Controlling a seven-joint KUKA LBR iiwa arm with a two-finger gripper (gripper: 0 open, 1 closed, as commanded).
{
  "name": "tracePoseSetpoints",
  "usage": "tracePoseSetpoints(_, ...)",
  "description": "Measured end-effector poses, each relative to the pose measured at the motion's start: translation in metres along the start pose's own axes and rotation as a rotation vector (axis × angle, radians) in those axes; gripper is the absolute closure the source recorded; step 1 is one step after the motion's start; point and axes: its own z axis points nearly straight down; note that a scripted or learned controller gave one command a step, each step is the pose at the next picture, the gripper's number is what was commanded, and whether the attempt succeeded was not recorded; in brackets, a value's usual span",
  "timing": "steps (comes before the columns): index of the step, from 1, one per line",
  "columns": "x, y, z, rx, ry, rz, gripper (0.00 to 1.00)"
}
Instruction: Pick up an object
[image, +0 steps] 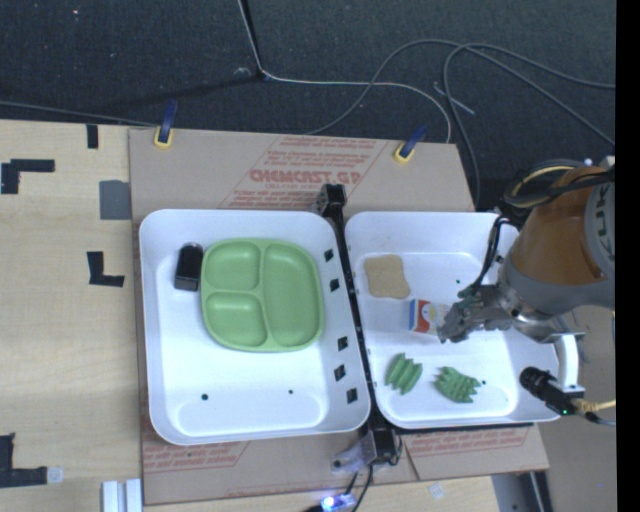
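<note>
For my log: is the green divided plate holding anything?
Empty: all three compartments of the green divided plate show bare green.

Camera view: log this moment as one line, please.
claw over right bin beside small carton | grasp: unclear | left bin: green plate, black block

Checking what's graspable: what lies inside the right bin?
Right bin holds a tan slice, two green items and a small carton, partly covered by the gripper.
</note>
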Motion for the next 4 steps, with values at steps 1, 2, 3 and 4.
tracePoseSetpoints(1, -0.005, -0.005, -0.045, 0.0, 0.0, -0.001, 1.0)
tracePoseSetpoints(2, -0.001, -0.004, -0.088, -0.002, 0.0, -0.003, 1.0)
tracePoseSetpoints(3, 0.06, 0.011, -0.079, 0.004, 0.002, -0.007, 1.0)
tracePoseSetpoints(4, 0.112, 0.018, -0.067, 0.005, 0.001, -0.006, 1.0)
